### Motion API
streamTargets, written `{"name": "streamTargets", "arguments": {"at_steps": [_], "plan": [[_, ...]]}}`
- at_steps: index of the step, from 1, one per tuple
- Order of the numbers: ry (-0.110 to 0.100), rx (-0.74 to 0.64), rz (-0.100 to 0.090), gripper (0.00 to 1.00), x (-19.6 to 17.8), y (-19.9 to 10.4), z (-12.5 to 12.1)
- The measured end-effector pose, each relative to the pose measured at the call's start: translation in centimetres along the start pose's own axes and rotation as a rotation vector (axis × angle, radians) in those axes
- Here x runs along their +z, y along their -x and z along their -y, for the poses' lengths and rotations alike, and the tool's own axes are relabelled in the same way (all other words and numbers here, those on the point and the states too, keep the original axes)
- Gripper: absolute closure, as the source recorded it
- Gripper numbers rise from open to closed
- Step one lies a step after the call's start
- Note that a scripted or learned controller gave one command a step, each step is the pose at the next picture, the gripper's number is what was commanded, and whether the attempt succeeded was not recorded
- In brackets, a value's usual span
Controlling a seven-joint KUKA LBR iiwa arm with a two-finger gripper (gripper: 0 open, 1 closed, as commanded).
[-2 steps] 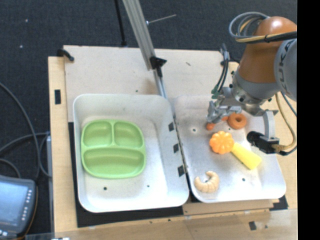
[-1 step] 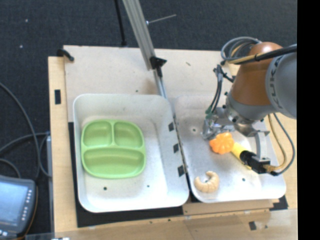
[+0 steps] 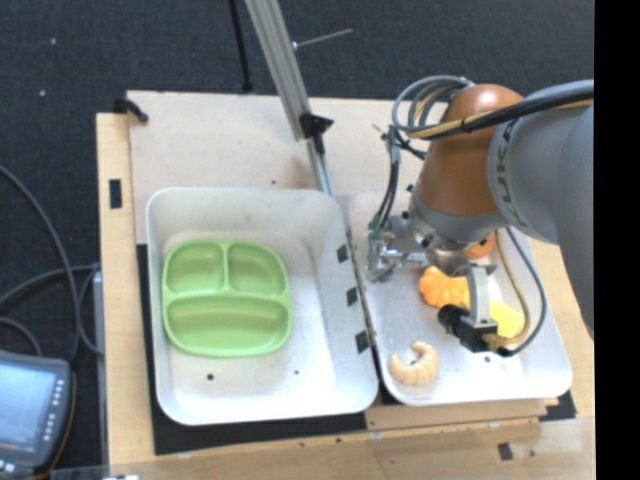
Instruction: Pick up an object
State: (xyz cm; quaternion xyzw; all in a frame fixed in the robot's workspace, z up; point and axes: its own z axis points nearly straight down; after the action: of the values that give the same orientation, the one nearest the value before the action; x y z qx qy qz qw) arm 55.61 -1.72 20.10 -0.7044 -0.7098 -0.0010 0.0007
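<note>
In the right bin (image 3: 540, 368), a curled beige pastry-like piece (image 3: 413, 364) lies near the front edge. An orange toy (image 3: 440, 286) sits in the middle of that bin, with a yellow object (image 3: 506, 318) to its right, partly hidden by the arm. My gripper (image 3: 384, 256) hangs low over the bin's left side, by the wall between the bins. It is just left of the orange toy, and nothing is visibly held in it. The grey and orange wrist hides the back of the bin.
A green divided plate (image 3: 227, 296) lies in the left bin (image 3: 320, 368). A slanted metal post (image 3: 285, 63) rises behind the bins. Bare bench surface shows at the back left.
</note>
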Motion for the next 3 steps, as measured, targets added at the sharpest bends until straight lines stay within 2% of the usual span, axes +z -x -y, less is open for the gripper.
{"name": "streamTargets", "arguments": {"at_steps": [1,2,3], "plan": [[0.003,0.006,0.001,1.0,-1.1,0.4,-0.1],[0.002,0.008,0.001,0.0,-1.0,0.4,-0.1],[0.001,0.009,0.003,0.0,0.1,2.2,-1.4]]}}
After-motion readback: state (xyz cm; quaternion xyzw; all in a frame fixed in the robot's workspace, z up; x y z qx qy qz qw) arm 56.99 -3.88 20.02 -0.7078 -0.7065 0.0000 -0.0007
